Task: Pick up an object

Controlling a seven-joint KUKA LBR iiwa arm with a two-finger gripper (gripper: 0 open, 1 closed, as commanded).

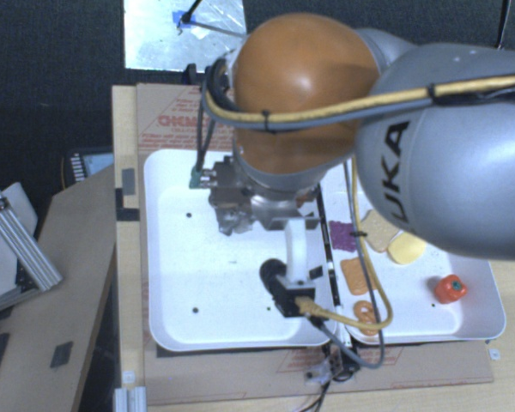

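Observation:
My gripper [233, 220] hangs low over the back middle of the left bin [180, 316], under the big orange band of the arm. The arm hides most of it, and I see nothing held in it. The objects lie in the right bin [485, 320]: a red tomato-like piece [449, 288] near the front right, a pale yellow piece [406, 249], a tan slab [378, 230] beside it, an orange waffle-like piece [356, 275] and a purple piece [342, 235] near the divider.
The arm's grey body covers the back of the right bin. A cardboard sheet [167, 118] lies under both bins. A metal frame [17, 239] stands at the far left, off the bench.

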